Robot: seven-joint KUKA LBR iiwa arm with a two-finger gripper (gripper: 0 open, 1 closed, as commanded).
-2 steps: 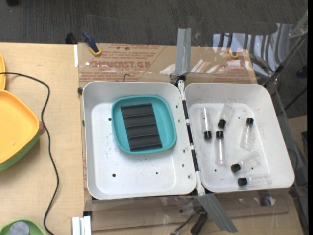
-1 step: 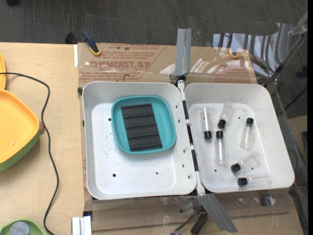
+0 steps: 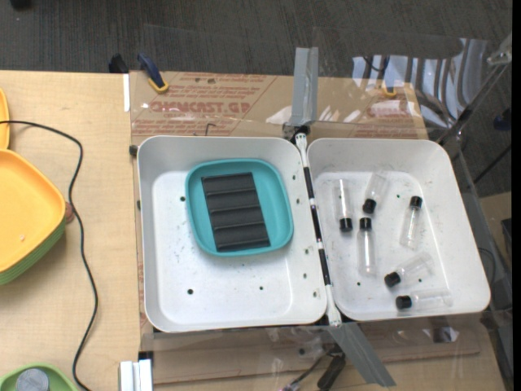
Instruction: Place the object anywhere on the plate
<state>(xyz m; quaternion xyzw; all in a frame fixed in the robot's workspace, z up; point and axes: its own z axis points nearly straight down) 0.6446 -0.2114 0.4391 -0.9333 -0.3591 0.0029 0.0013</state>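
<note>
- Overhead, two shallow white bins sit side by side on a bench: the left bin (image 3: 163, 243) and the right bin (image 3: 456, 218), their inner edges touching.
- A teal plate (image 3: 279, 210) with rounded corners lies in the upper middle of the left bin.
- A dark ribbed block (image 3: 234, 211) rests flat on the plate, inside its rim, slightly tilted.
- About six clear vials (image 3: 366, 247) with black caps lie scattered on the floor of the right bin, well apart from the plate.
- Behind the bins lies a cardboard sheet (image 3: 212, 100) with red print; one line seems to read "CHEMCAST GP", the rest is too blurred to read.
- A blue and yellow clamp (image 3: 151, 71) sits at the cardboard's upper left corner.
- Yellow dishes (image 3: 24, 210) and a black cable (image 3: 81, 243) lie on the wooden table to the left.
- How the gripper stands cannot be told.
</note>
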